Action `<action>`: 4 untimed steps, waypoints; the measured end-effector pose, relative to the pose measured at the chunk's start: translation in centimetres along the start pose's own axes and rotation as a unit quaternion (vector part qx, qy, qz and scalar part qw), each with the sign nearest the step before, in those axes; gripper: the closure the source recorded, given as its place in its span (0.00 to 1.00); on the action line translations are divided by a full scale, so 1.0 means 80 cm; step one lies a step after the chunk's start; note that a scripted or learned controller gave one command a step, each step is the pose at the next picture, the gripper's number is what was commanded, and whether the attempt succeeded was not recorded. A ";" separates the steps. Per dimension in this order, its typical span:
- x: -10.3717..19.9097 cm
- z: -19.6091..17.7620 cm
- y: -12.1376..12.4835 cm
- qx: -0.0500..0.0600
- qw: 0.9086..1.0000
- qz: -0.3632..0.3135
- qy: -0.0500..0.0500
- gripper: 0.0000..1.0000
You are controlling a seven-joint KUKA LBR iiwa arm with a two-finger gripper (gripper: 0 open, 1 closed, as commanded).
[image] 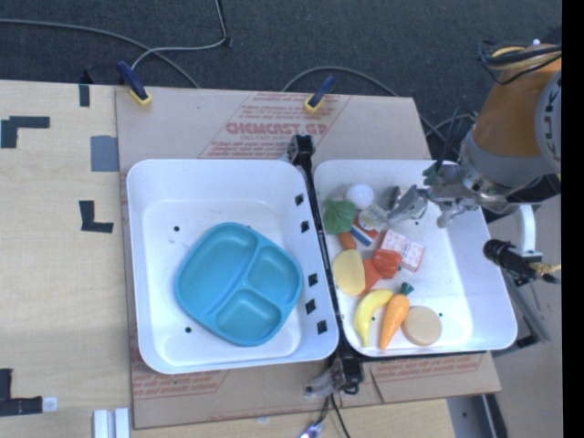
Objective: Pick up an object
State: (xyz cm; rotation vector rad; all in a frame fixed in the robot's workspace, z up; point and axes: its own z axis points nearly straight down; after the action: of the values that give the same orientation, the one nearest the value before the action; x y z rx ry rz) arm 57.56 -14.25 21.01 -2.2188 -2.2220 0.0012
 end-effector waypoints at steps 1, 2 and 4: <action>0.011 0.128 0.109 -0.009 1.000 -0.001 -0.002 0.00; 0.037 0.155 0.014 -0.001 1.000 0.001 0.000 0.00; 0.050 0.144 0.092 0.006 1.000 0.002 -0.005 1.00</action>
State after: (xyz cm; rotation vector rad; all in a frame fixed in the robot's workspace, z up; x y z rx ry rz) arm 64.89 -10.19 9.46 -2.2229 -2.2168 0.0250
